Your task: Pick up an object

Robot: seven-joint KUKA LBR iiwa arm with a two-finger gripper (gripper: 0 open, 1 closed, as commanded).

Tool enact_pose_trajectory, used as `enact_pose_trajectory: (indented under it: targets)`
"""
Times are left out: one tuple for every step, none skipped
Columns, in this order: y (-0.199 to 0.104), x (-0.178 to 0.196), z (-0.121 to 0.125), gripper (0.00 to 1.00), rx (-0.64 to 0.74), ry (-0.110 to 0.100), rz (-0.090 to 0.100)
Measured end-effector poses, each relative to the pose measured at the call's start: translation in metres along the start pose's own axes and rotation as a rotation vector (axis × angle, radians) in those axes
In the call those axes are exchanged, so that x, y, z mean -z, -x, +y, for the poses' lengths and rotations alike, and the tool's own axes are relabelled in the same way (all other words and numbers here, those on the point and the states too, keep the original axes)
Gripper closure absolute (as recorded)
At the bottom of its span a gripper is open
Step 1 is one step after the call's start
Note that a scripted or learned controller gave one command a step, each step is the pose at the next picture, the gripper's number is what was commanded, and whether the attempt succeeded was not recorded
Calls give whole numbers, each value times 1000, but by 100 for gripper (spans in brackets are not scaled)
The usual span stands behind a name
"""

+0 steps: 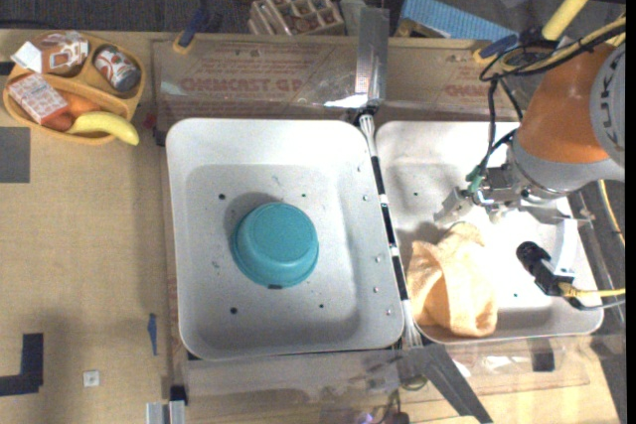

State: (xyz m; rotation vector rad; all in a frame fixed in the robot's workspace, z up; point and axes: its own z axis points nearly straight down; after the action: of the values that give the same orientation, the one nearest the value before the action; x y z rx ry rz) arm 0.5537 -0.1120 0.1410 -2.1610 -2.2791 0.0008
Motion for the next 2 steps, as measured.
enact_pose_trajectory:
  targets:
    - [14,-53,-4,0,40,9,0]
    - [16,-42,-3,100,34,14,-1]
